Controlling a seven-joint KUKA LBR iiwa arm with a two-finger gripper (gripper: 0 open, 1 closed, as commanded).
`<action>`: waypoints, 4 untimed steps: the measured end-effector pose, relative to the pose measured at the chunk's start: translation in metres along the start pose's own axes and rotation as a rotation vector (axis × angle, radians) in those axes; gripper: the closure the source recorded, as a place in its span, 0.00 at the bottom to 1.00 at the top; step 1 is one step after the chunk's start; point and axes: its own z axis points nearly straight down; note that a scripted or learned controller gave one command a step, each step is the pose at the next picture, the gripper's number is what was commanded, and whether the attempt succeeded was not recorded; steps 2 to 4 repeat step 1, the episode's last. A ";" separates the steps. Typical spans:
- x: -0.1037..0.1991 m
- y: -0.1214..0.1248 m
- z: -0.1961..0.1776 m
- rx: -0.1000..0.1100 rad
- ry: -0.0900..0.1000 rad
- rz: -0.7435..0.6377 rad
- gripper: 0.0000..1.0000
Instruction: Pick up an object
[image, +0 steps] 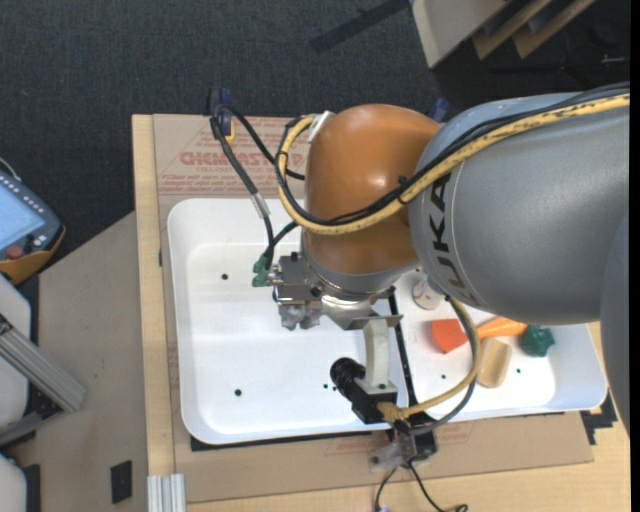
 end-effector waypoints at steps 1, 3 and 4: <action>-0.004 0.029 -0.144 -0.029 0.010 -0.001 1.00; -0.004 0.029 -0.144 -0.029 0.010 -0.001 1.00; -0.004 0.029 -0.144 -0.029 0.010 -0.001 1.00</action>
